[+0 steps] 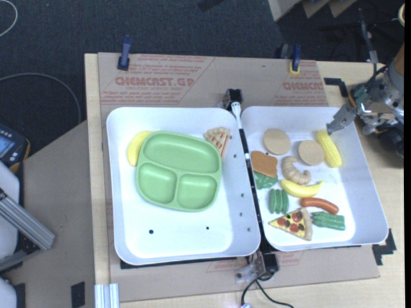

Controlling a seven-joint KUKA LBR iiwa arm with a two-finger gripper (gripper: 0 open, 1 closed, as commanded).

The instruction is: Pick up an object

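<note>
Over the right bin's (pixel 359 236) far right corner, the pincer (pixel 338 122) hangs just above the corn cob (pixel 329 147); its grey fingertip points down-left, and whether it is apart or together cannot be made out. Nothing is seen between its tips. Right bin contents: two tan discs (pixel 277 141), a croissant (pixel 294 169), a banana (pixel 302 188), a sausage (pixel 319 204), a pizza slice (pixel 292 222), green pods (pixel 277 201). Left bin (pixel 180 236): a green divided tray (pixel 178 171), a second banana (pixel 134 147) against its left edge, a waffle piece (pixel 218 138) at its far right corner. Both bins sit on the counter (pixel 212 72).
</note>
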